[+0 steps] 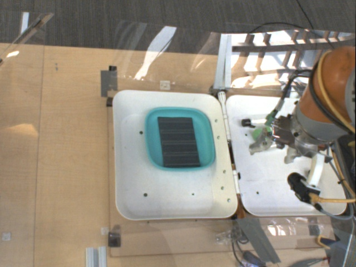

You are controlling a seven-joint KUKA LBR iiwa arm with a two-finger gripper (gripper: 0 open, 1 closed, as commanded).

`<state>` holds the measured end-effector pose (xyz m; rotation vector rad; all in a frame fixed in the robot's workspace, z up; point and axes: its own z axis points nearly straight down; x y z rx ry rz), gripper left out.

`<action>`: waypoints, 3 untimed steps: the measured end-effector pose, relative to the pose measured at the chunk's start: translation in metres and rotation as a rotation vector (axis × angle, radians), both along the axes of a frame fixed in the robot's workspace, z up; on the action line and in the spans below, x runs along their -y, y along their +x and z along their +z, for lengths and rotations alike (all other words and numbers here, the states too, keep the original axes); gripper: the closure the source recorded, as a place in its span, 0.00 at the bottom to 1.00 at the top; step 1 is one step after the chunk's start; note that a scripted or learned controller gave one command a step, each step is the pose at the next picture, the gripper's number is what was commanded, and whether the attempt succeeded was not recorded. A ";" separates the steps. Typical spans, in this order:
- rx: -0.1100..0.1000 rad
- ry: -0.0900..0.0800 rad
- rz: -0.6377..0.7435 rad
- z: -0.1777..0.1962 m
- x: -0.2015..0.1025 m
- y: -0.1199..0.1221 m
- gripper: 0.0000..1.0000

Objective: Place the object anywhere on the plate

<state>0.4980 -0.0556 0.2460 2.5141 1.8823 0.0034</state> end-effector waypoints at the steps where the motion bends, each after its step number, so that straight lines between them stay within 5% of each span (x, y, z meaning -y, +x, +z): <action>1: -0.001 0.000 -0.015 -0.063 -0.005 -0.010 0.00; 2: 0.002 -0.002 0.068 -0.051 0.074 0.022 0.00; 3: 0.016 -0.008 0.147 -0.152 0.131 0.013 0.00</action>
